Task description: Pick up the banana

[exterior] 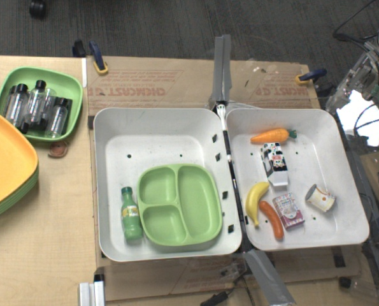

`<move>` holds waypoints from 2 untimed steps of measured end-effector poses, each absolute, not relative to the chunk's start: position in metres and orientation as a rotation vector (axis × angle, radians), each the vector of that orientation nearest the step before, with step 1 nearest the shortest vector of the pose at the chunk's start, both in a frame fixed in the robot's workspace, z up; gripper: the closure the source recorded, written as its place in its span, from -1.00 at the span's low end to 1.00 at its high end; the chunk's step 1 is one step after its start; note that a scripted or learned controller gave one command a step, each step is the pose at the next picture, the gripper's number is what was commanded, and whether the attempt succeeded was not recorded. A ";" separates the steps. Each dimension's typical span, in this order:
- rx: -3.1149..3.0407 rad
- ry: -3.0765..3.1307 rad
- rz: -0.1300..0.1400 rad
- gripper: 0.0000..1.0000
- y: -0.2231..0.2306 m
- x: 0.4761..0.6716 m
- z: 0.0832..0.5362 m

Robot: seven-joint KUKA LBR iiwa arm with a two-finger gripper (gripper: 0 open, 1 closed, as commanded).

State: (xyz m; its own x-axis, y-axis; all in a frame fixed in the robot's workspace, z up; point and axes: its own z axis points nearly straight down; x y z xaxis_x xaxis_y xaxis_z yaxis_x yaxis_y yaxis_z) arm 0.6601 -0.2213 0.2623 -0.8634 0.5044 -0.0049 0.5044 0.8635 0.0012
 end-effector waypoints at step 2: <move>0.612 3.078 0.000 1.00 -0.222 0.646 0.208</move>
State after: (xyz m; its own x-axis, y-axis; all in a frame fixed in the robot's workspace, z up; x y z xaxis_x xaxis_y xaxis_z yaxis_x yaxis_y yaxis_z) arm 0.6460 -0.2218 0.2082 -0.9240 0.3823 -0.0036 0.3823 0.9240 0.0007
